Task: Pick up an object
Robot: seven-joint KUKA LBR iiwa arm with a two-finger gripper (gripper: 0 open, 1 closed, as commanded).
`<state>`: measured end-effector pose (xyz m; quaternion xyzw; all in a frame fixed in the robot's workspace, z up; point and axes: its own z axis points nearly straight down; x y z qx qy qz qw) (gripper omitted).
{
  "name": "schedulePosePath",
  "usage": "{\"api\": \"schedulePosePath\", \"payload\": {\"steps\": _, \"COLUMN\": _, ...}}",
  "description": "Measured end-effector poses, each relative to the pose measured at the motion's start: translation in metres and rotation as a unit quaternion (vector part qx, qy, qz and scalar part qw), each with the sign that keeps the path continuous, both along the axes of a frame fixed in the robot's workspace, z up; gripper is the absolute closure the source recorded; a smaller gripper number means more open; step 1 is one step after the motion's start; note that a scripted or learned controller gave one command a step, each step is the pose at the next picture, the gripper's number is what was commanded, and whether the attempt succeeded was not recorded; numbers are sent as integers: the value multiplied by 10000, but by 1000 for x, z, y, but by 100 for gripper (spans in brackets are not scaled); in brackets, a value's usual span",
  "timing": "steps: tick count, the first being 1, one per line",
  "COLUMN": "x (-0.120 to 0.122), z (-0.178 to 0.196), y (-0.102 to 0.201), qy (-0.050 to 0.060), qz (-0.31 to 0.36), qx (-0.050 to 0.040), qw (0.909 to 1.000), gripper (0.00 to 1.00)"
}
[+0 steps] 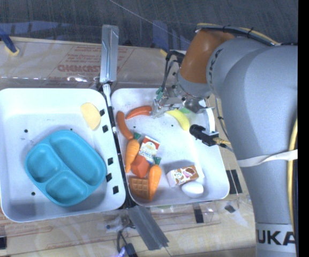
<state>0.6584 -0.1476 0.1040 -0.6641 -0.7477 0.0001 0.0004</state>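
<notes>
The grey arm (256,106) reaches in from the right, its bulky link filling that side of the view. An orange band (197,55) sits above the wrist, which bends down and to the left. The hand (162,107) hangs low, pointing down at the upper part of the frame.

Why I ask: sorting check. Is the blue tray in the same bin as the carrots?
No, the blue tray lies in the left bin, while the carrots lie in the right bin.
</notes>
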Motion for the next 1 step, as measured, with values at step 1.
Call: {"api": "schedulePosePath", "payload": {"steps": 1, "x": -3, "z": 133, "y": -13, "qy": -64, "qz": 38, "qx": -17, "qw": 10000, "gripper": 100}}
